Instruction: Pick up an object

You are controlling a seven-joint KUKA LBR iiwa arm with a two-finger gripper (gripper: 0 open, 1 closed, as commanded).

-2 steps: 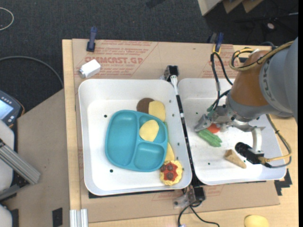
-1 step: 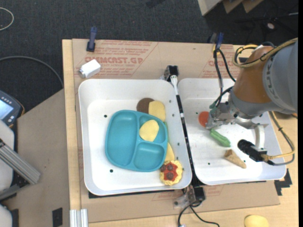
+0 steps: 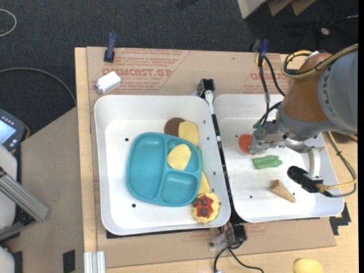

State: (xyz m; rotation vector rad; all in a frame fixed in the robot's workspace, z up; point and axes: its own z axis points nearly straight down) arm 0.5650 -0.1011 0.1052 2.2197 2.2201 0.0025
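- Camera view gave us both white bins side by side, the left bin and the right bin, with the arm coming in from the right of the frame.
- We saw the gripper low over the right bin's upper left part, right beside an orange-red round object; whether it touched, we could not tell.
- Its fingers, apart or together, we could not tell.
- Just below it lay a green piece, and lower right a tan wedge.
- Over in the left bin we had a blue divided tray with a yellow piece resting on it.
- A brown round thing sat at the tray's upper edge, and a red-and-yellow item at its lower right corner.
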